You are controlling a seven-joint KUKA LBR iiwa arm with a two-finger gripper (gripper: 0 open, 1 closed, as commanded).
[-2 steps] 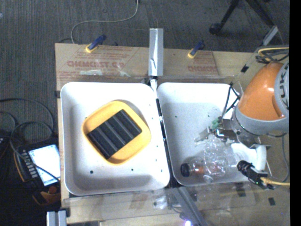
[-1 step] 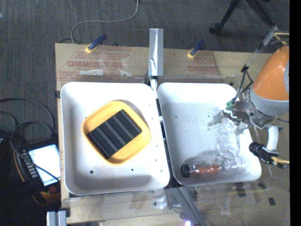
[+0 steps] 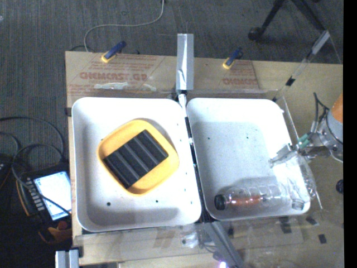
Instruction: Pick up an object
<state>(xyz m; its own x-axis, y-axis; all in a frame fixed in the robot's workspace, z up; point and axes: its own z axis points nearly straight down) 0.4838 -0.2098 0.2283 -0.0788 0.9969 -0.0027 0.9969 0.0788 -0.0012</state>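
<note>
A clear plastic bottle (image 3: 257, 196) with a dark cap lies on its side along the near wall of the right bin (image 3: 234, 127), cap pointing left. A yellow block with a black ribbed top (image 3: 138, 156) rests in the middle of the left bin (image 3: 89, 121). My gripper (image 3: 283, 156) reaches in over the right bin's right rim, low and just above the bottle's base end. Nothing shows as held in it.
The arm's wrist and orange band (image 3: 337, 111) hang at the right edge. A metal post (image 3: 184, 60) stands behind the seam between the bins. Two clamps (image 3: 113, 51) sit on the cardboard backing. A handheld device (image 3: 47, 191) lies on the floor at left.
</note>
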